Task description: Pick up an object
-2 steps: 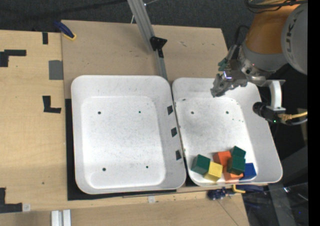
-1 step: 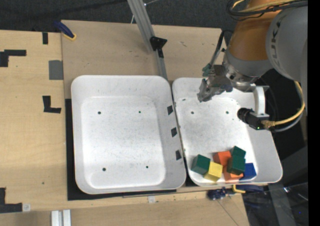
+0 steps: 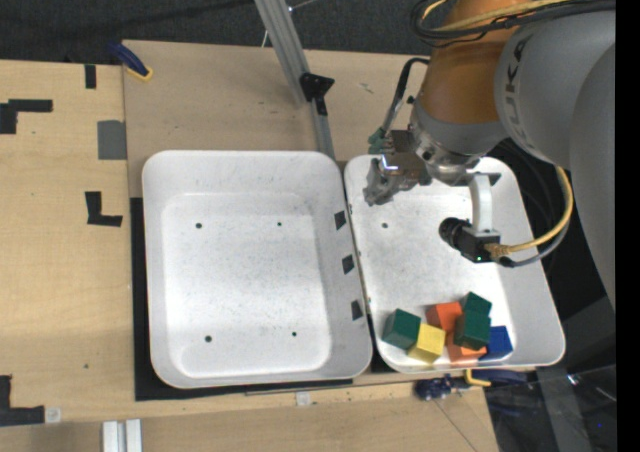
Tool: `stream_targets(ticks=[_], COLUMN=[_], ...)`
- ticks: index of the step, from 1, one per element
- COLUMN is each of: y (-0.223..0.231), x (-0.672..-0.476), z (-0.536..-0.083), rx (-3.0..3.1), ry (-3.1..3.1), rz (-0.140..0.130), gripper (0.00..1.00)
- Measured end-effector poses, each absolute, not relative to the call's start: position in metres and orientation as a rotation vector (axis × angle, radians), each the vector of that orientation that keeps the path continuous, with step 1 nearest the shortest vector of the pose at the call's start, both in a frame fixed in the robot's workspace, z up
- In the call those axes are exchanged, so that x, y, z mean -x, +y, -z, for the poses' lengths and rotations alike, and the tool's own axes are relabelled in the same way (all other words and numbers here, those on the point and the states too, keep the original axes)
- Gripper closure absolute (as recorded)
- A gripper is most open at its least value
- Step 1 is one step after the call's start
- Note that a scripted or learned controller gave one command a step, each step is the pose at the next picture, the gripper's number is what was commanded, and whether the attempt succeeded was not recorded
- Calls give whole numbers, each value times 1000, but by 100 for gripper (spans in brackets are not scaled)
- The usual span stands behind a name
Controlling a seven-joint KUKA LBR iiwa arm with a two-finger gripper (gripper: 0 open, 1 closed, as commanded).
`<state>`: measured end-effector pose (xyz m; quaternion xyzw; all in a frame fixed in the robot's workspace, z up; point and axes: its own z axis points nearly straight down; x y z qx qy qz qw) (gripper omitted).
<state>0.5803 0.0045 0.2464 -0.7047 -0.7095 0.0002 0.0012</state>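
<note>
- Gripper [image 3: 383,183] sits over the far-left corner of the right bin [image 3: 530,240], right by the wall it shares with the left bin [image 3: 160,240]. Honestly can't tell how it's set, that end is just a small dark metal blur from up here, and I see nothing caught in it.
- Arm [image 3: 560,70] comes in from the right, big grey body with the orange band [image 3: 470,50] above the wrist, yellow cable looped over the top and another running out to a black fitting [image 3: 470,238] over the middle of the right bin.
- Blocks are all bunched along the near edge of the right bin, well apart from the gripper: a green block [image 3: 402,327], a yellow block [image 3: 430,341] touching it, an orange block [image 3: 447,316], a darker green block [image 3: 477,318] and a blue block [image 3: 498,341] toward the near-right corner.
- Left bin's floor is plain white with a few dark dots.
- Bench [image 3: 60,270] is light wood with bits of black tape on its left side and a grey patch [image 3: 112,138]; both bins sit on a black mat.
- Slanted metal rail [image 3: 285,35] crosses the far edge of the bench, dark carpet behind it.
</note>
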Motion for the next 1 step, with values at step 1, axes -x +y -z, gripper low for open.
stream_targets(ticks=[1], y=[57], x=[-566], z=[-231], rx=[2212], ry=[-2226], rz=[-3], gripper=[100])
